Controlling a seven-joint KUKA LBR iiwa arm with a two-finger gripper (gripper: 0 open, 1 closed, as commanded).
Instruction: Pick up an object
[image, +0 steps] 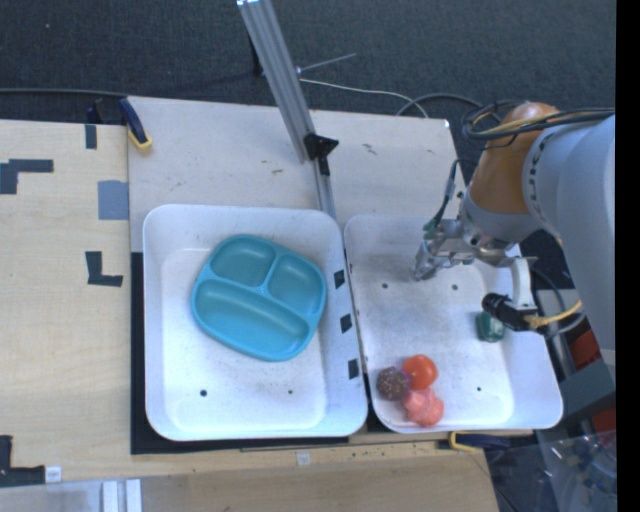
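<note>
Three small objects sit bunched at the near edge of the right bin (500, 395): a red-orange ball (420, 371), a dark reddish-brown piece (392, 382) touching its left side, and a pink piece (424, 407) just nearer than both. The gripper (431, 262) hangs over the far part of the same bin, well apart from the cluster and holding none of it; whether it is open or closed cannot be told. In the left bin (165, 300) lies a blue divided plate (260, 297).
</note>
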